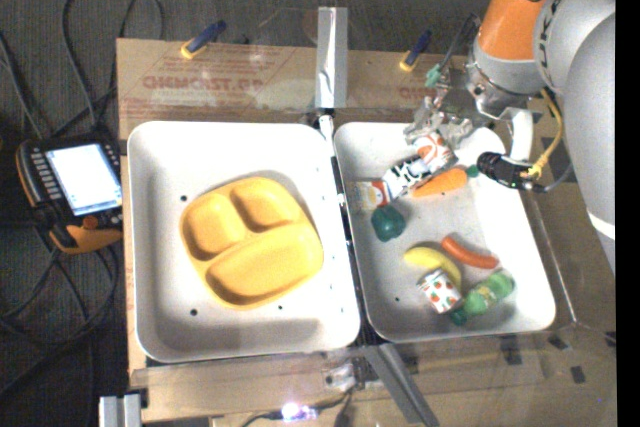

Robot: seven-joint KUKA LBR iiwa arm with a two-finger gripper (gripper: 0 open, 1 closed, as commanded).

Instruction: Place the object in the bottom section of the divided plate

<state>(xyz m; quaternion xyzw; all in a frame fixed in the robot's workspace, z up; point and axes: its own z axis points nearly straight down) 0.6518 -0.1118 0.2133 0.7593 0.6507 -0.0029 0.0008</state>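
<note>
a: nearest the camera, right bin (pixel 545 310) front corner: small printed can (pixel 439 291), green bottle (pixel 484 299) just beside it, banana (pixel 433 261) and red sausage (pixel 470 252) touching behind them. left bin (pixel 150 315) carries the yellow divided plate (pixel 252 239), nothing lying in any section. its large bottom section (pixel 262 270) faces the near edge.

b: further back?

a: dark green round piece (pixel 388 223) mid-bin, then a white carton with red and black print (pixel 408 175) lying tilted, a carrot (pixel 442 181) touching its right side. gripper (pixel 437 127) sits at the carton's far end, low over the back of the right bin.

b: holding it?

a: cannot tell. the finger area is a clutter of metal against the carton top; width unreadable, and nothing is clearly between them.

b: step, then?

a: judgement: pick stage, nothing delivered yet. which object is meant isn't named; by position the carton looks the likely target.

b: next move needs?

a: a firm close on one item alone, a lift clear of the bin walls, travel left across the divider between bins, then a drop into the bottom section.

b: obstacles?

a: carrot crowding the carton could get dragged along. beyond the bins: cardboard sheet (pixel 220 80), blue clamps (pixel 203 37), handheld pendant (pixel 75 183) far left, cables on the floor. none in the path.
</note>
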